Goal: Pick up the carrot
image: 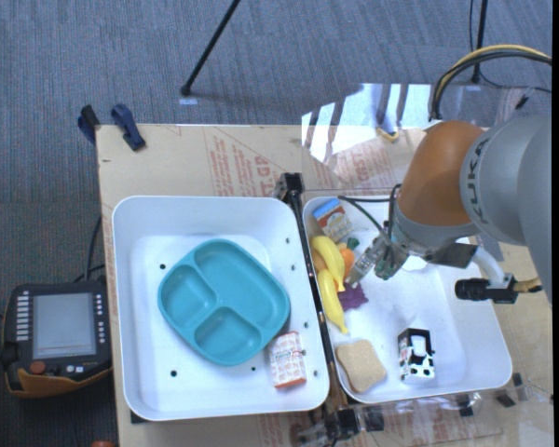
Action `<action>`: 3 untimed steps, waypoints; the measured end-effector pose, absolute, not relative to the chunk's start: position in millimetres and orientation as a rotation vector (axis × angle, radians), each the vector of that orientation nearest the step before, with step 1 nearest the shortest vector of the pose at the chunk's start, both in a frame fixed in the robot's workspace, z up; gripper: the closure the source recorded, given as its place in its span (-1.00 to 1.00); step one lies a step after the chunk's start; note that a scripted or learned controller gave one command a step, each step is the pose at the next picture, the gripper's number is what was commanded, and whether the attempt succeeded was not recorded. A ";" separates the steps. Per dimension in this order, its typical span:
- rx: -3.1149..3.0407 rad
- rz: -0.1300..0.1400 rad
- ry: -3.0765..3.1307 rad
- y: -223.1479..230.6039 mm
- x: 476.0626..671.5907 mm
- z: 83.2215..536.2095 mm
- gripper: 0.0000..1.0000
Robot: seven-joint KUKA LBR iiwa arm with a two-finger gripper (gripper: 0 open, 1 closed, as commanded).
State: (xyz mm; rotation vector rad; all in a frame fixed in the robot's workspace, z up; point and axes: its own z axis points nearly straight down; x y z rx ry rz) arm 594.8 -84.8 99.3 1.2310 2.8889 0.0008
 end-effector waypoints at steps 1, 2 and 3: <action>1.867 0.001 2.528 -25.1 525.4 188.1 1.00; 2.155 -0.009 2.296 50.3 494.0 185.2 1.00; 2.310 -0.007 2.135 21.2 475.1 207.4 1.00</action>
